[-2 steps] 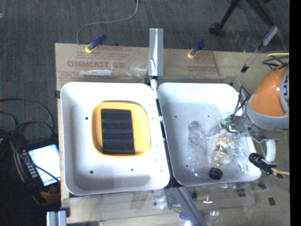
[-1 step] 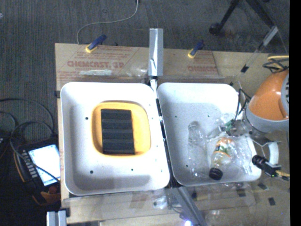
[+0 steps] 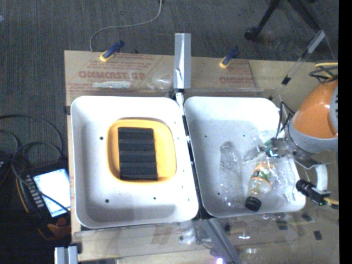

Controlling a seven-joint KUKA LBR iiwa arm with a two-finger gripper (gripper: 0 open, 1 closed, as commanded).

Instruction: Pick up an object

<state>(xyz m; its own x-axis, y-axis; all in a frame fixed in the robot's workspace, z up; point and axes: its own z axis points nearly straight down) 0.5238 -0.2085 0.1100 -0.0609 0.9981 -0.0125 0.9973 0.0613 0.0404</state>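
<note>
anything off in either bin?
Nothing spilled or broken that I can see. Right bin: a clear plastic bottle with a black cap lies on its side beside crumpled clear plastic. Left bin: the yellow tray with its black insert sits square.

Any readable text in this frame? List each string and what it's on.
"CHEMCAST": red print on the protective film of the clear sheet behind the left bin; smaller line beneath too blurred to read.
Red print on the same sheet behind the right bin, near the blue clamp: looks like the same mark, partly cut off, unreadable.
Label on the clear bottle in the right bin: colours only, no legible words.
Lit handheld screen on the floor: too small to read.
</note>
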